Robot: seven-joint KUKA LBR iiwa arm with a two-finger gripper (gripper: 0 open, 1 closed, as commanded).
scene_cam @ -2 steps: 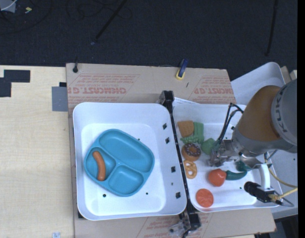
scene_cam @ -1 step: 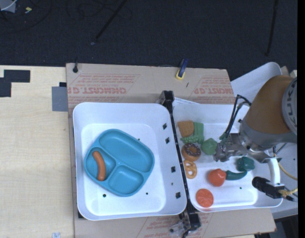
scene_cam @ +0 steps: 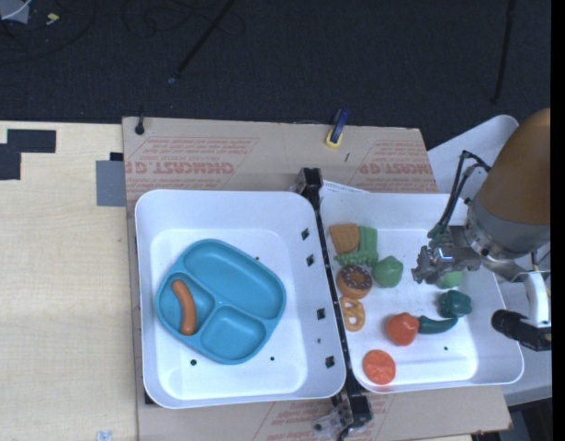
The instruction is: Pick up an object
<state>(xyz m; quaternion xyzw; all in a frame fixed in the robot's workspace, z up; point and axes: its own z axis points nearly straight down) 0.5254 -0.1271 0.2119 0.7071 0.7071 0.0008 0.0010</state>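
While my arm [scene_cam: 516, 186] reaches in over the right bin [scene_cam: 489, 361], my pincer [scene_cam: 435, 266] hangs low above its floor, and whether it is spread or pressed together I cannot tell from this slant. Something pale green [scene_cam: 450, 279] shows just beside it, touching or not I cannot say. Near it lie a dark green pepper [scene_cam: 450, 309], a red tomato [scene_cam: 401, 328], an orange fruit [scene_cam: 378, 367], a green apple [scene_cam: 388, 270], a donut [scene_cam: 355, 280] and a pretzel [scene_cam: 354, 313]. Across in the left bin [scene_cam: 163, 219] sits a blue tray [scene_cam: 245, 288] bearing a sausage [scene_cam: 184, 306].
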